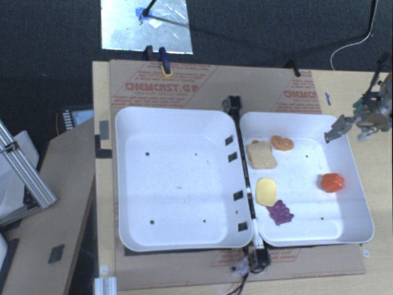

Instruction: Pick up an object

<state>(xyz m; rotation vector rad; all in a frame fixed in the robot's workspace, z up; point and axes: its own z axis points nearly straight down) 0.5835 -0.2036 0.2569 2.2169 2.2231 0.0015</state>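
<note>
I find the objects in the right bin [353,183]: toast [262,155] and pretzel [282,143] near its far edge, yellow piece [266,191], grapes [280,212], red piece [331,182]. Pincer [341,129] at far-right corner, released, holding nothing; I centre over the isolated red piece before descending

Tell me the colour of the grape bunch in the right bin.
Purple; the grape bunch shows clearly in the camera view.
</note>
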